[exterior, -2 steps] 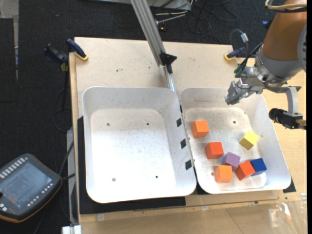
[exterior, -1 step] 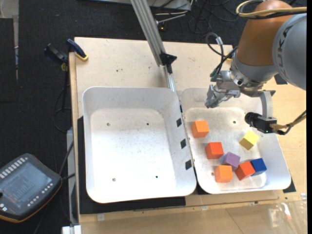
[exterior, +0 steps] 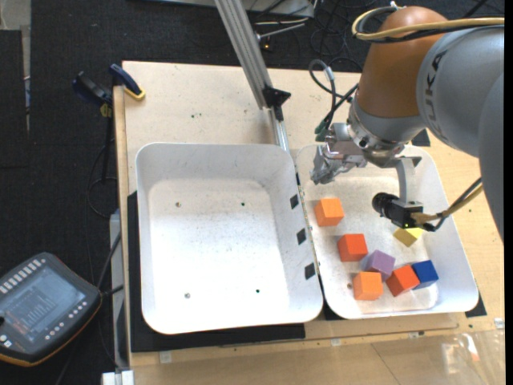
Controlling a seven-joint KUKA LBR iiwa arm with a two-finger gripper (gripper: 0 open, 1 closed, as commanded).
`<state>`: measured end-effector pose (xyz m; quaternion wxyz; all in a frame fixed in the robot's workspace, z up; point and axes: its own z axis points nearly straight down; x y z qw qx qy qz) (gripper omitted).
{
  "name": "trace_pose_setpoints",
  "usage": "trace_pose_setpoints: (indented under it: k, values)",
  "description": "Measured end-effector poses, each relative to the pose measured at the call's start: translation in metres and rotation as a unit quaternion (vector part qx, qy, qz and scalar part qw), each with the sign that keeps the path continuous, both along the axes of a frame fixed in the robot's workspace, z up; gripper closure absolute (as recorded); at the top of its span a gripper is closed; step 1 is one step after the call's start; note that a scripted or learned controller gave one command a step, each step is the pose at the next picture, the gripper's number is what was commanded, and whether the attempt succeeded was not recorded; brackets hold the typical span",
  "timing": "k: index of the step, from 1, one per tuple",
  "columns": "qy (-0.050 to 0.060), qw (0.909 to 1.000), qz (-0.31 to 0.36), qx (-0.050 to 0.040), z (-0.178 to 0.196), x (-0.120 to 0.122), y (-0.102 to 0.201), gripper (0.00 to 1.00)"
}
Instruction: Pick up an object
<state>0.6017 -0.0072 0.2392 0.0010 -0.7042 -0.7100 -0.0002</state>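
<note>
Far left: a handheld control pad (exterior: 40, 305) lies off the bench's corner, and a blue-and-yellow clamp (exterior: 108, 87) grips the bench edge further up.
Left bin (exterior: 152, 167): white, with nothing but dark specks on its floor.
Middle: a slanted metal rail (exterior: 244, 42) runs down to the seam between the two bins.
Right bin (exterior: 461, 291): this is where the blocks are. An orange block (exterior: 329, 212) sits alone near the top; lower down come a red-orange block (exterior: 352, 247), a purple block (exterior: 379, 262), another orange block (exterior: 368, 285), a red block (exterior: 403, 279) and a blue block (exterior: 425, 273), packed close together. A small yellow block (exterior: 407, 236) lies apart toward the right wall.
Gripper (exterior: 326, 169): it hangs over the top of the right bin, just above the lone orange block; nothing sits between its fingers, but I cannot tell from here whether they are spread or pressed together.
Step, as I read it: the approach, with no block lifted yet.
Next move: the lone orange block looks the easiest target; the gripper would need to centre over it and come straight down.
</note>
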Motion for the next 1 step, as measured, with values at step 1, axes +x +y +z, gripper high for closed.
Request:
trace_pose_setpoints:
  k: [1]
  values:
    - [0.000,1.0000,0.000,-0.0002,-0.0123,0.0063,0.0514,1.00]
